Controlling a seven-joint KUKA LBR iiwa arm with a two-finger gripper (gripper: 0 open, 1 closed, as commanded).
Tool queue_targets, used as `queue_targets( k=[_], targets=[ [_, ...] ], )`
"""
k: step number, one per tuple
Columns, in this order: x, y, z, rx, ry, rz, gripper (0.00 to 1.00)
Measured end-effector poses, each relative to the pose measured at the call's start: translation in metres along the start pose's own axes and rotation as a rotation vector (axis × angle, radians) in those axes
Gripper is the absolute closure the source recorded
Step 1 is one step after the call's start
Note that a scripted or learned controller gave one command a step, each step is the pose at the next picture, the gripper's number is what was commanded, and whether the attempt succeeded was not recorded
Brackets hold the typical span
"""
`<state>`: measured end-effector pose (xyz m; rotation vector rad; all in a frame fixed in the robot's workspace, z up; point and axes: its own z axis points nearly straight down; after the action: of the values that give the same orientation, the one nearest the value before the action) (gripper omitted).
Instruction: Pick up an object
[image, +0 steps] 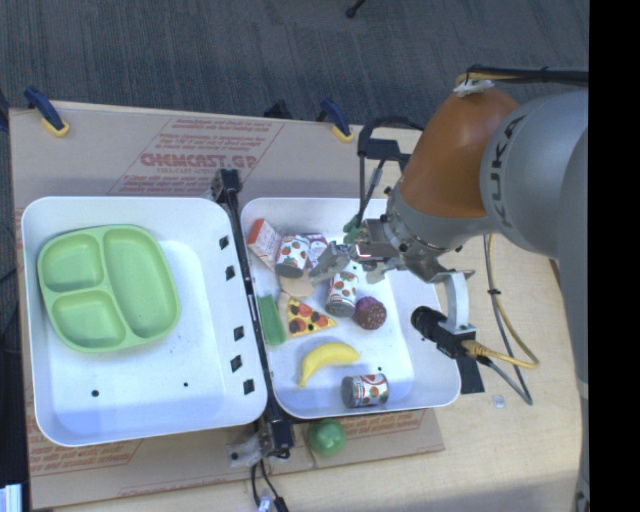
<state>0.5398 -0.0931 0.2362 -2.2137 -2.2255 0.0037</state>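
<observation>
My gripper (338, 262) hangs over the upper middle of the right bin (430, 385), under the orange-banded wrist. Just below it stands an upright can with a fruit label (342, 294). To its left, another labelled can (296, 254) lies on its side, touching or nearly touching the gripper. I see nothing held. A dark red plum (370, 313), a pizza slice (306, 318), a banana (327, 358), a green stick (269, 320), a small orange carton (263, 240) and a third can (365, 390) also lie in this bin.
The left bin (150, 400) holds a green divided plate (108, 287). A green ball (325, 437) sits outside the bins on the cardboard at the front. A black cable fitting (440, 333) juts from the arm over the right bin's right wall.
</observation>
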Motion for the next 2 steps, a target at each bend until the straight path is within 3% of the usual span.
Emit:
queue_targets(
  k=[1,2],
  targets=[
    [0.010,0.032,-0.152,-0.006,-0.002,-0.001,0.00],
    [-0.029,0.090,-0.141,-0.003,-0.002,0.001,0.00]
  ],
)
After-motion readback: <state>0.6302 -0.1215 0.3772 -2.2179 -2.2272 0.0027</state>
